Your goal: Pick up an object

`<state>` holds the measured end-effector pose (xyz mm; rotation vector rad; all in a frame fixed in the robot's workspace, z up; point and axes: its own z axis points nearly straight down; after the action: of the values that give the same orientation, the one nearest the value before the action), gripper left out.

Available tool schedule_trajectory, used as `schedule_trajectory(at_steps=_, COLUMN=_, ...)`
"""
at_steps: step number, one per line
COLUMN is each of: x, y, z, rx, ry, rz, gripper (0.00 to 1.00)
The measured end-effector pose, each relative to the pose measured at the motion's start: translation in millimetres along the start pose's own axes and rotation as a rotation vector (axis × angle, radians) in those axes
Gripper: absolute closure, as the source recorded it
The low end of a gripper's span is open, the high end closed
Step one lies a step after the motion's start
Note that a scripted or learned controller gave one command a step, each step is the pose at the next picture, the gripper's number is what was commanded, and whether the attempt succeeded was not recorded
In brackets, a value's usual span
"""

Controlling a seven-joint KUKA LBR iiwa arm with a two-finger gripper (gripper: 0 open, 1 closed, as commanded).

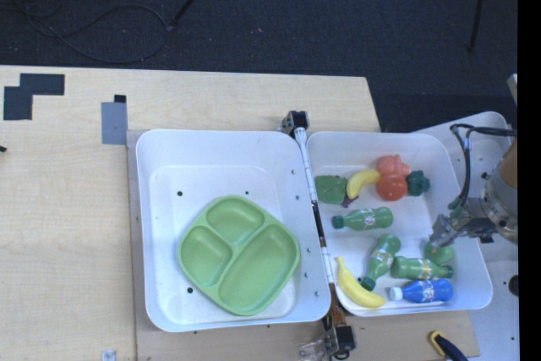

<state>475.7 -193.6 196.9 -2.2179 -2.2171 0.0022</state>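
My gripper reaches in from the right, low over the right side of the right bin. It stands open just above a small green item, with nothing seen between its fingers. A green bottle lies right below that item, and a blue bottle lies at the bin's front edge. Two more green bottles lie towards the middle. A yellow banana rests at the front left.
At the back of the right bin sit a second banana, an orange-red fruit, a dark green piece and a green leafy piece. The left bin holds a green divided plate.
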Motion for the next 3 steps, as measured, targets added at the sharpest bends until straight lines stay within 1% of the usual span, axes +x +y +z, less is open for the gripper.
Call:
schedule_trajectory(at_steps=1, x=-0.1, y=0.0, z=0.0, rx=0.000, ry=0.000, rz=0.001, gripper=0.00)
schedule_trajectory(at_steps=2, x=-0.4, y=0.2, z=-9.2, rx=0.002, ry=0.001, rz=0.000, gripper=1.00)
schedule_trajectory(at_steps=3, x=-0.5, y=0.2, z=-9.2, rx=0.002, ry=0.001, rz=0.001, gripper=0.00)
